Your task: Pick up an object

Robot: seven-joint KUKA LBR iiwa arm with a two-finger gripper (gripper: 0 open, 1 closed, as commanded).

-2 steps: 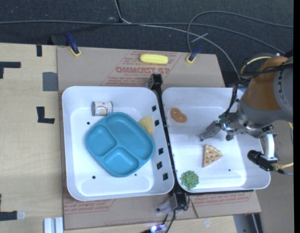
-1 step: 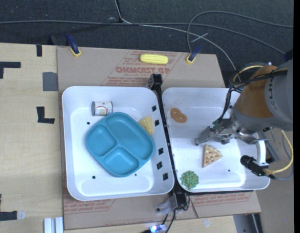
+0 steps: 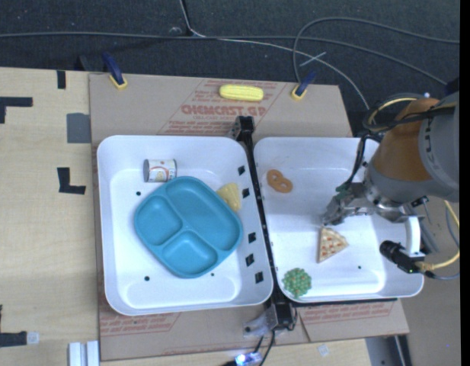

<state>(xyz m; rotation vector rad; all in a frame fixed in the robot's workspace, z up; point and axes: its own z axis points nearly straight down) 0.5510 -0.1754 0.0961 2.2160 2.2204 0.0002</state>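
two bins; gripper (image 3: pixel 340 208) in right bin (image 3: pixel 372 287), grip state unclear, just above pizza slice (image 3: pixel 331 244)

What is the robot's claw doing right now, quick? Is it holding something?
Gripper: low in the right bin, just above the pizza slice; nothing seen between its fingers; open or closed cannot be told.

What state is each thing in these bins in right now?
Blue tray: flat, left bin.
Can: on its side.
Pretzel: flat, right bin.
Pizza slice: flat, below the gripper.
Broccoli: resting, right bin.
Corn cob: lying outside the bins.
Gripper: low, above the pizza slice.
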